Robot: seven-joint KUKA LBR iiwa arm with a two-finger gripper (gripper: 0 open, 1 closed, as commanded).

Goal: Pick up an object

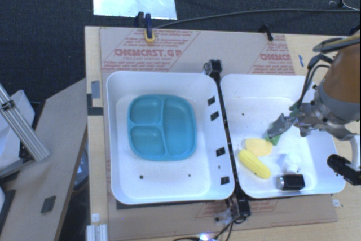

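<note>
The right bin (254, 93) holds several small objects. A yellow corn cob (254, 163) lies near the bin's left wall, with a rounded pale yellow piece (259, 147) just above it. A small green object (274, 140) peeks out beside the yellow piece. A white object (292, 162) and a black block (291, 182) rest toward the front right. My gripper (274, 129) reaches in from the right and hangs directly over the green object, close to the yellow piece. Whether it touches either, I cannot tell.
The left bin (121, 178) carries a blue divided plate (163, 126). A black-clipped divider (220, 127) separates the two bins. The arm's orange band (345, 79) and a black part (344, 169) hang over the right bin's right side.
</note>
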